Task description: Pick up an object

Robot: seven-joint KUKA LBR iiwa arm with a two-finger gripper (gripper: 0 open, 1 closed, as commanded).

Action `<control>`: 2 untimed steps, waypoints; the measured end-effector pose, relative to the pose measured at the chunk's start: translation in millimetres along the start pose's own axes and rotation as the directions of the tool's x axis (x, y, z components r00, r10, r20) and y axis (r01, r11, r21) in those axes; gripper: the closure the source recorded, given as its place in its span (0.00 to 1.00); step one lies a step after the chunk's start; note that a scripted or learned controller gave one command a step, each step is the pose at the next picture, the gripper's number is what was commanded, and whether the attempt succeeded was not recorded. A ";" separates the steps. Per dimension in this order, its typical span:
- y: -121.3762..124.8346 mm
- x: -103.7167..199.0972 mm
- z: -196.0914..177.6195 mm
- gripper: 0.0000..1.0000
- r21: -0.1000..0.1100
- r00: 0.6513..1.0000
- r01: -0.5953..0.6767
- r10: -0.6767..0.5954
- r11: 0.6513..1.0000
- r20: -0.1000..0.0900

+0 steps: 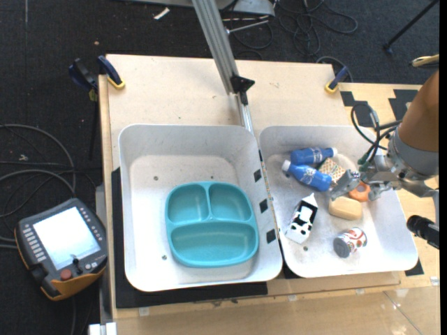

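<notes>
Over the right bin [398,246], gripper [347,183] low, arm slanting in from right

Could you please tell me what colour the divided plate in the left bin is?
Teal, seen in the camera view: divided plate.

A teal divided tray [209,223] lies in the left bin [133,187]. On the floor beside the tabletop [174,89] rests a teach pendant [61,246] among cables.

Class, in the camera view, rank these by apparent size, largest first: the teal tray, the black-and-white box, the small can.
1. Teal tray, by far.
2. Black-and-white box.
3. Small can, though it looks close to the box, so that order is unsure.
</notes>
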State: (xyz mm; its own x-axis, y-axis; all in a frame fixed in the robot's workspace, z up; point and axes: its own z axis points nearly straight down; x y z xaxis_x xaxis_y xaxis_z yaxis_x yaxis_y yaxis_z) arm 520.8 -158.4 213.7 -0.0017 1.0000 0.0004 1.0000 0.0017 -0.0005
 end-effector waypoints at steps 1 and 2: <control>0.0 -0.1 -0.1 0.00 0.000 1.000 -0.001 0.001 1.000 0.000; -0.9 7.8 45.9 0.00 0.005 1.000 -0.001 0.001 1.000 -0.001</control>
State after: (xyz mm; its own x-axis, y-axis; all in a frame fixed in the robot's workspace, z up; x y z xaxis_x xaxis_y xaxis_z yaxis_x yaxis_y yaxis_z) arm 519.9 -150.5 167.7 -0.0009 1.0000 0.0012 1.0000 0.0010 -0.0050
